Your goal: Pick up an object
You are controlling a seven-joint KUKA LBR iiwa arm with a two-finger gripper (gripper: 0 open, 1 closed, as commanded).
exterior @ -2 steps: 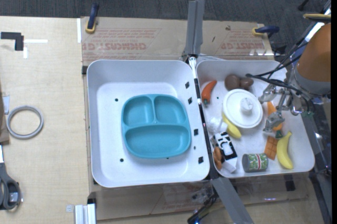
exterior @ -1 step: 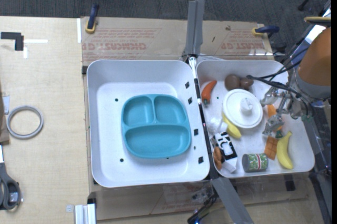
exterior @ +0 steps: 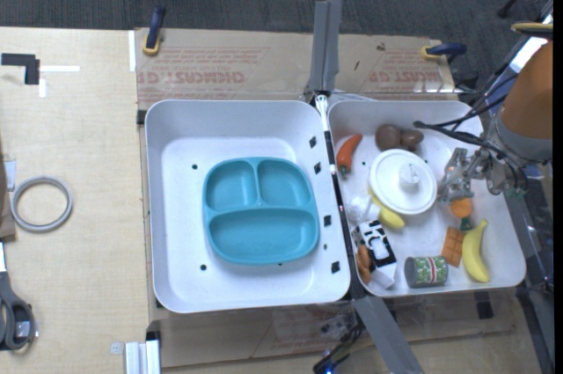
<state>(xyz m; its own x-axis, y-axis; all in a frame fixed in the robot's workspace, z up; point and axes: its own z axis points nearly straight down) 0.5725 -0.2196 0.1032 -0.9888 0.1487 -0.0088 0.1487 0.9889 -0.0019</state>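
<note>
The right bin (exterior: 506,275) holds several small items. Among them are a white round lid (exterior: 403,180), an orange-red pepper (exterior: 348,150), two brown lumps (exterior: 387,136), a small yellow piece (exterior: 391,218), a black-and-white pack (exterior: 376,242), a green can (exterior: 427,271), an orange block (exterior: 452,246) and a yellow banana (exterior: 476,251). My gripper (exterior: 457,177) hangs low in this bin's right half, just right of the white lid and directly above a small orange object (exterior: 461,207). Nothing visibly sits in its grasp.
The left bin (exterior: 167,187) holds a blue divided plate (exterior: 261,210). A grey bar (exterior: 325,47) rises between the bins at the back. A tape roll (exterior: 40,203) and scissors (exterior: 13,321) lie on the bench at far left. Cables trail along the right bin's edge.
</note>
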